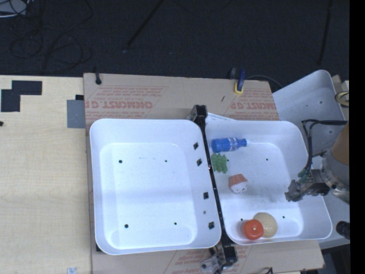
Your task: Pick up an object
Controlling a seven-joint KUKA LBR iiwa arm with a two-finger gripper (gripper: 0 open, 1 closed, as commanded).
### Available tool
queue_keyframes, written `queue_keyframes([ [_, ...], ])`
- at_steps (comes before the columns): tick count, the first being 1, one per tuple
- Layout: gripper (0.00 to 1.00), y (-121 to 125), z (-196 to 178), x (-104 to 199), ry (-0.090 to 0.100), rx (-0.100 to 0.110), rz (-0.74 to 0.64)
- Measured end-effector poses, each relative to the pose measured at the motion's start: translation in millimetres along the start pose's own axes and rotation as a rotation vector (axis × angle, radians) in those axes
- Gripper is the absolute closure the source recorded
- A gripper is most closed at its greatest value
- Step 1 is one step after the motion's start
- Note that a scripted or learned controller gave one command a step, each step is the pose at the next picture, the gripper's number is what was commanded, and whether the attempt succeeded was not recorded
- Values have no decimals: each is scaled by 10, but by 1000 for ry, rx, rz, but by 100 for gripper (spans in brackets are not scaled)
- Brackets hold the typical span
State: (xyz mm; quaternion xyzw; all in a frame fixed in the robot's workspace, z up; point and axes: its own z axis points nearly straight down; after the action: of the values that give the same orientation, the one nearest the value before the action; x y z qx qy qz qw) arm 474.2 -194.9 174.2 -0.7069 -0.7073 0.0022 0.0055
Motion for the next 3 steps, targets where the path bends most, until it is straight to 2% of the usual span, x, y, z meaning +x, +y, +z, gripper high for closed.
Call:
queue_keyframes([
  [1, 100, 6, 445, 226, -1, -4, -1],
  [2, 100, 704, -969, 19, -11, -26, -3],
  [3, 100, 314, -366, 866, 0, -2, -5],
])
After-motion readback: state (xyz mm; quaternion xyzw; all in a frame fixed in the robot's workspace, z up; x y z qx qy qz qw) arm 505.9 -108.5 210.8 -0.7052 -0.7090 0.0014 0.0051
